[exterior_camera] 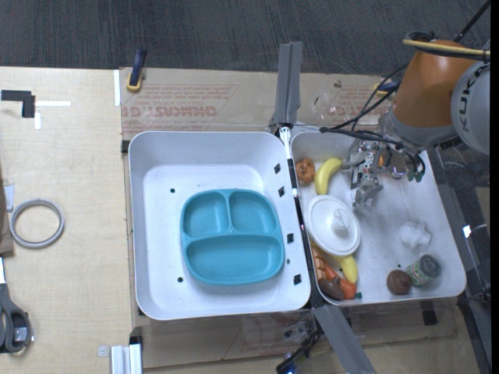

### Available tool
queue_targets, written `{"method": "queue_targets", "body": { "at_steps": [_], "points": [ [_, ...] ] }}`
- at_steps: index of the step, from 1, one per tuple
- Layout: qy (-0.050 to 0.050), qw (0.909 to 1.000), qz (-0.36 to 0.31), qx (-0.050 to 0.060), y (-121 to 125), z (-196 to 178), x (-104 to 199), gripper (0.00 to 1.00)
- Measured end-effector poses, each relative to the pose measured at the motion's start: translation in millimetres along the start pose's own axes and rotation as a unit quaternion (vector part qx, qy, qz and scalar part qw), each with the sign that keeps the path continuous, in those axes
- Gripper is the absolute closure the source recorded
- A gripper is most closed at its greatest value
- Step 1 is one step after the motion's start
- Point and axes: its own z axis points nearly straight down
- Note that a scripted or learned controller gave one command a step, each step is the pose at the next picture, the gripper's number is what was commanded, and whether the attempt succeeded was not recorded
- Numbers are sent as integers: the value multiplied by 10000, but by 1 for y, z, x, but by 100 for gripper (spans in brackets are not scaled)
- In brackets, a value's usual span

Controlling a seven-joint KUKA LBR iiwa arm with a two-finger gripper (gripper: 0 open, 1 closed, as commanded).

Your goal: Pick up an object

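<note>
My gripper (pixel 365 195) hangs low over the back of the right bin (pixel 387 249), just right of a yellow banana (pixel 327 174). An orange-brown pastry (pixel 305 168) lies left of that banana. A white round lidded dish (pixel 334 224) sits below the gripper's tip. Along the bin's front lie a small banana (pixel 349 269), a carrot (pixel 331 275), a brown ball (pixel 399 281) and a small can (pixel 425 270). A white crumpled object (pixel 413 234) rests at the right. Nothing shows in the gripper's hold.
The left bin (pixel 148 209) holds a blue divided plate (pixel 231 237). On the bench at the left are a grey tape ring (pixel 35 223) and scissors (pixel 14 326). A grey post (pixel 288 76) stands behind the bins' joint.
</note>
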Motion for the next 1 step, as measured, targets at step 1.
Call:
{"method": "queue_targets", "body": {
  "at_steps": [1],
  "points": [
    [62, 9953, 969, 59, 45, -2, -6, 0]
  ]
}}
